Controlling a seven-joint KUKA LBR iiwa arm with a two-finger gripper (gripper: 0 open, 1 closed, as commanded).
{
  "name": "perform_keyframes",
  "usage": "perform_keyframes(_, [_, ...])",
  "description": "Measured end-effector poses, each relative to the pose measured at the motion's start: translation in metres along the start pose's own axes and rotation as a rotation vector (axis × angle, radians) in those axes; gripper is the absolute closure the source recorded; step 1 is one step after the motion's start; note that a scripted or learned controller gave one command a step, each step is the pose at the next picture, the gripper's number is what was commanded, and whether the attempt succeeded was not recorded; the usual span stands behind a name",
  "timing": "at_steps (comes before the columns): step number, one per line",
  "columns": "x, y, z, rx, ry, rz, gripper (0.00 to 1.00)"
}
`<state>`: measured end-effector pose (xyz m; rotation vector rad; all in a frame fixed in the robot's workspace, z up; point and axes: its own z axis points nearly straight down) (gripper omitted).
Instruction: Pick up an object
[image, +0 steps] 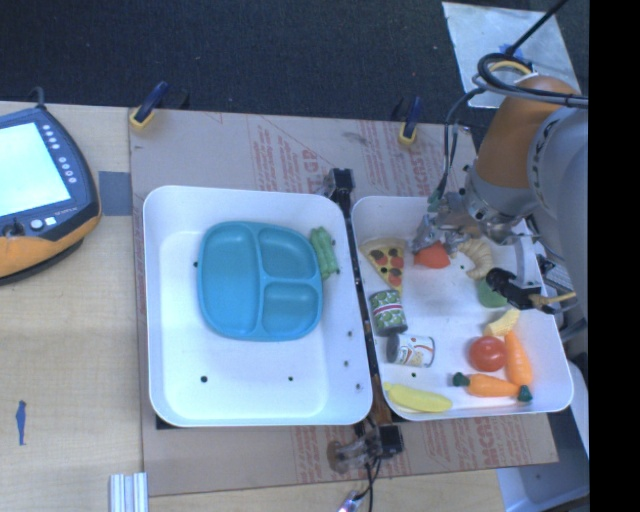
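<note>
My gripper (436, 238) hangs low over the back of the right bin (440, 296), directly above a small red-orange toy (432, 258). The toy lies just under the gripper's tip, and I cannot make out whether they touch. Beside them lie a pizza slice (385, 259) to the left and a beige piece (481, 257) to the right. Further toward the front are a green can (388, 312), a white can (414, 351), a tomato (487, 353), two carrots (517, 360) (490, 385) and a yellow banana (420, 400).
The left bin (175, 360) holds a blue divided plate (262, 280) with a green toy (325, 252) at its right edge. A green piece (490, 294) and a yellow wedge (503, 322) lie by the arm's black bracket. A tablet (35, 185) rests at far left.
</note>
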<state>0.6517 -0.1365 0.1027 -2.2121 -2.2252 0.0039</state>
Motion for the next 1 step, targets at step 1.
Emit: perform_keyframes(1, [0.0538, -0.0376, -0.1063, -0.002, 0.000, 0.002, 1.00])
